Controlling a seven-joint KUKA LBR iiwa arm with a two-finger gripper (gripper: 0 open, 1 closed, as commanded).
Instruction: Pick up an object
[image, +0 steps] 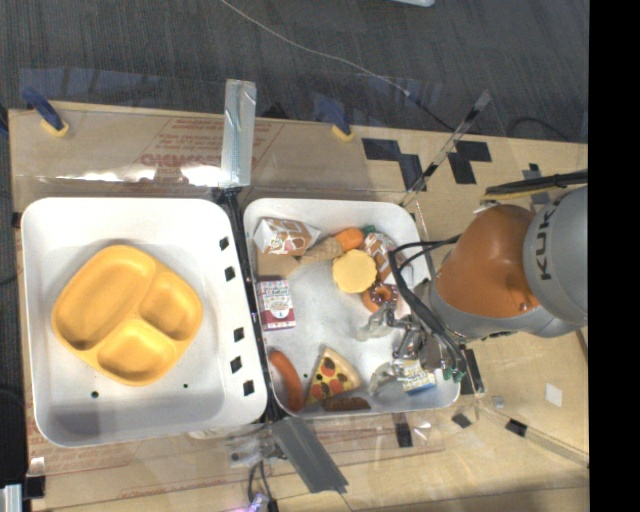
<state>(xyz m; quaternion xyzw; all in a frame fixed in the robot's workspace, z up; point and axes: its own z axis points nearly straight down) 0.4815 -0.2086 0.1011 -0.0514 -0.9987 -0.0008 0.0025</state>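
The gripper (392, 350) hangs low in the right bin (310, 222), near its right wall, beside a pizza slice (333, 375) and a sausage (284, 377), but I cannot tell how it stands.

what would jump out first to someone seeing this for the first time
The big yellow divided tray stands out most, lying alone in the left bin. Next comes the arm's orange band at the right, reaching over the right bin, which is crowded with toy food: a yellow round piece, a pizza slice and a small red carton. The gripper hangs low over that bin's near right corner.
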